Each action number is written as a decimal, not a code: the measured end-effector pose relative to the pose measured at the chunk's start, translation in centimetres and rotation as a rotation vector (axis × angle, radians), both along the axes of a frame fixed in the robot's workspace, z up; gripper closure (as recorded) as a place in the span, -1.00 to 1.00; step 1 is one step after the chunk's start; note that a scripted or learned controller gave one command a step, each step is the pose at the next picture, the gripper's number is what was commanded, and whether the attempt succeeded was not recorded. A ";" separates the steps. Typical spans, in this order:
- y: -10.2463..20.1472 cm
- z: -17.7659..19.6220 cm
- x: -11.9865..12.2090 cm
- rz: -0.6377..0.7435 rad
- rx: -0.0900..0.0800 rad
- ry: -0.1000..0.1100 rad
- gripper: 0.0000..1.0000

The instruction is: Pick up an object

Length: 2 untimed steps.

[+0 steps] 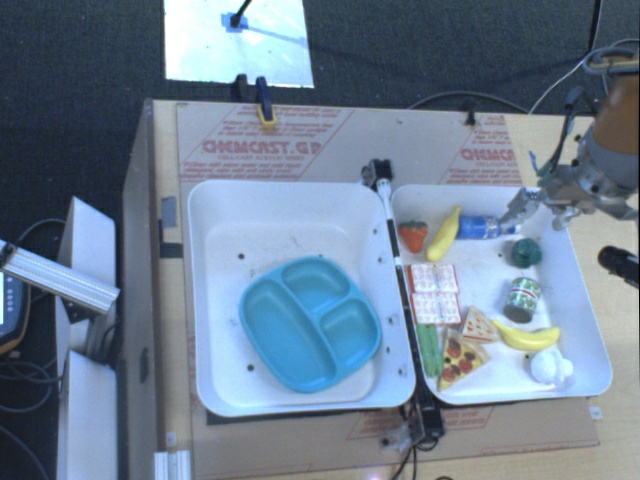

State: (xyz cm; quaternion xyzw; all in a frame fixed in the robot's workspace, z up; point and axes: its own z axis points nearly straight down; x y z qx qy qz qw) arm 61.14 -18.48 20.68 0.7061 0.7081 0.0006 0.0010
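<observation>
2 white bins sit side by side on the bench. The left bin [215, 268] holds a blue divided plate [310, 323] near its middle. The right bin [590, 343] is crowded: a strawberry [413, 235], a yellow corn cob [444, 234] and a blue bottle [482, 228] along its far edge, a green ball [526, 253], a small can [522, 299], a banana [528, 337], a pizza slice [462, 358]. The gripper [545, 208] hangs over its far right corner.

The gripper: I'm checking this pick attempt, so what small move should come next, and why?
Probably lower the gripper toward the blue bottle just to its left. It hangs over the right bin's far corner with nothing visibly between its fingers, and the bottle lies nearest.
</observation>
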 end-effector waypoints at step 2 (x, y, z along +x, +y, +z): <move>5.2 -10.0 4.7 0.000 -0.004 -0.010 -1.00</move>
